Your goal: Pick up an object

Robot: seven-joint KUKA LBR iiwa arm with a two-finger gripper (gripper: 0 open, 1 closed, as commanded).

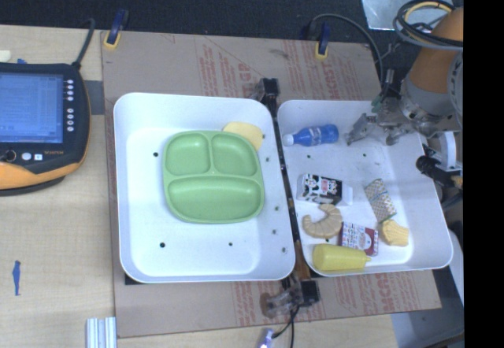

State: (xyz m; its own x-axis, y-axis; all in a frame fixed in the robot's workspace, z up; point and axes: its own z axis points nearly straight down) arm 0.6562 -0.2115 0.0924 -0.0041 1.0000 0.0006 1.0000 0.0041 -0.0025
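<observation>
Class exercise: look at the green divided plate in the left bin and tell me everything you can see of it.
The green plate is a pale green, rounded-square tray that looks like smooth plastic. Raised ridges split it into three compartments: two smaller ones at the far side, one wide one nearer the camera. Nothing shows in any of them. It lies flat and slightly turned on the floor of the left bin, roughly in the middle. A yellow object sits at its far right corner, seemingly touching it.

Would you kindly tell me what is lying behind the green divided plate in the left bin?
A pale yellow object peeks out behind the green divided plate, at its far right corner in the left bin. Its top shows; the plate covers its lower part, so its full shape cannot be told.
</observation>
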